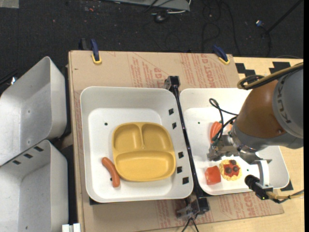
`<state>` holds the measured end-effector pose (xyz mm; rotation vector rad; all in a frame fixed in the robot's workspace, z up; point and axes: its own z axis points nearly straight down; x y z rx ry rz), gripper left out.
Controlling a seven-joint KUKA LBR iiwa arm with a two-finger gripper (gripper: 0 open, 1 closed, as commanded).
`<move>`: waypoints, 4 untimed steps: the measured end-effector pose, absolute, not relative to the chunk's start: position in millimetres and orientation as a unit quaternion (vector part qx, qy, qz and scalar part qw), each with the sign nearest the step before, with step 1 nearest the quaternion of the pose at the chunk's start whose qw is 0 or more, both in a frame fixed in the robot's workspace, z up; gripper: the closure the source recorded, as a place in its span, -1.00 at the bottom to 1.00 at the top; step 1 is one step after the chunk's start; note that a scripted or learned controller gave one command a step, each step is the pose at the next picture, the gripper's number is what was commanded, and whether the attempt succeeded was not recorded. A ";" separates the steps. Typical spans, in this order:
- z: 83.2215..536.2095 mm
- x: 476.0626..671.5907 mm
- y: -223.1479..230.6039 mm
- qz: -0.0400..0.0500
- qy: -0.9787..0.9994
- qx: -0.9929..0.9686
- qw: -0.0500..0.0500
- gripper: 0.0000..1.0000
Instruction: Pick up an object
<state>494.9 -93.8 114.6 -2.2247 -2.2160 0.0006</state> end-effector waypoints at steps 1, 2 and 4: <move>167.4 497.8 -104.6 -0.001 -0.706 -0.708 -0.002 1.00; 220.3 499.3 -104.8 -0.002 -0.708 -0.706 -0.003 1.00; 228.1 510.7 1.9 -0.001 -0.710 -0.704 0.000 1.00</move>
